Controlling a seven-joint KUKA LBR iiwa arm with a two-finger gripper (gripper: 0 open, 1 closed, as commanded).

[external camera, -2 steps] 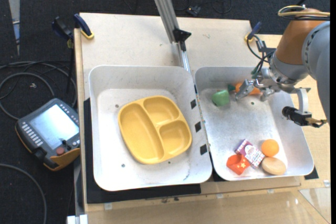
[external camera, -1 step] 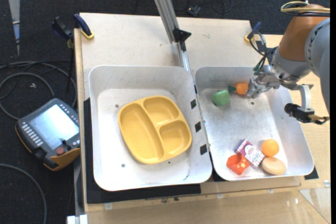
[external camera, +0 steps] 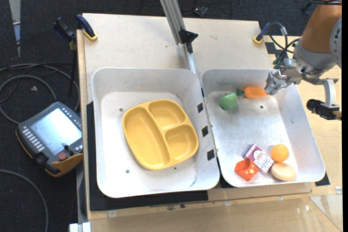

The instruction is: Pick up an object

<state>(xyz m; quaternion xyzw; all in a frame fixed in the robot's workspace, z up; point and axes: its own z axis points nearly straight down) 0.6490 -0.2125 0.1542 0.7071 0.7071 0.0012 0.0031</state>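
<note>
Two shallow white bins sat side by side on the bench, and the risks lay mostly in the right bin (external camera: 304, 133). The gripper (external camera: 273, 84) hung at that bin's far right corner, just beside the right-hand end of a carrot (external camera: 254, 92); whether it was spread or pressed together could not be told at this size, and nothing showed between its tips. Judged hazards: the carrot lay close to the far wall, so a descent might strike the rim or pinch only the tapered end, letting the piece slip out or roll toward the green pepper (external camera: 229, 101) just beside its other end. A closing grip set slightly off could also nudge both pieces along the floor and grasp neither. Contents of the right bin, far part: carrot and green pepper, close together, possibly touching. Near right corner: a red piece (external camera: 246, 170), a small printed packet (external camera: 260, 158), an orange ball (external camera: 279, 152) and a pale egg-shaped piece (external camera: 283, 172), clustered and mostly touching. Contents of the left bin (external camera: 103, 117): one yellow divided plate (external camera: 159, 133) with three compartments, nothing lying in them.
</note>
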